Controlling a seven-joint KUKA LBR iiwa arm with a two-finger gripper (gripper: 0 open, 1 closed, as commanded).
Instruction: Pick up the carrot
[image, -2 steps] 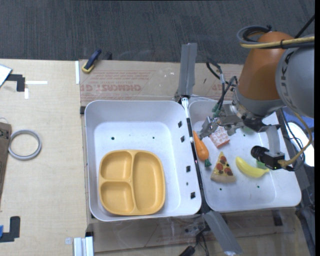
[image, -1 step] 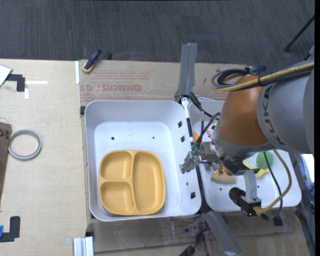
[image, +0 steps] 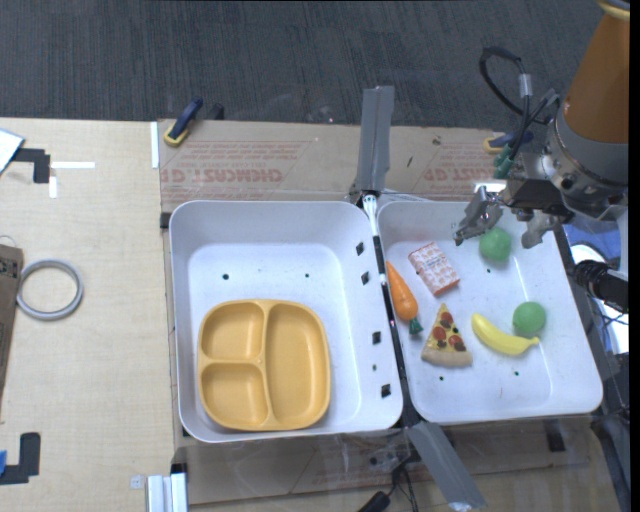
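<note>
Room: dark grey carpet runs along the top, beyond a pale wooden counter (image: 90, 300) partly covered with flattened brown cardboard (image: 280, 165).
Surface: two shallow white bins sit side by side on the counter, left bin (image: 190, 260) and right bin (image: 560, 390), their inner walls touching along the middle.
Carrot: small orange toy carrot with a green stem end (image: 402, 292) lies flat in the right bin, tight against its left wall, stem end pointing toward the near side.
Carrot versus pincer: two-finger metal pincer (image: 507, 222) hangs over the far part of the right bin, well apart from the carrot, which lies nearer the camera and further left.
Pincer state: fingers spread and released, nothing between them.
Near the carrot: red-and-white patterned box (image: 434, 268) just beside it on the right; toy pizza slice (image: 446, 338) near its stem end.
Further right: yellow toy banana (image: 503, 337) touching a green ball (image: 529, 318); a second green ball (image: 494, 246) sits just below the pincer.
Left bin: yellow plastic divided plate with three compartments (image: 265, 362).
Counter edge: grey tape roll (image: 45, 289) at far left; blue-and-yellow clamp (image: 184, 121) on the cardboard's far edge.
</note>
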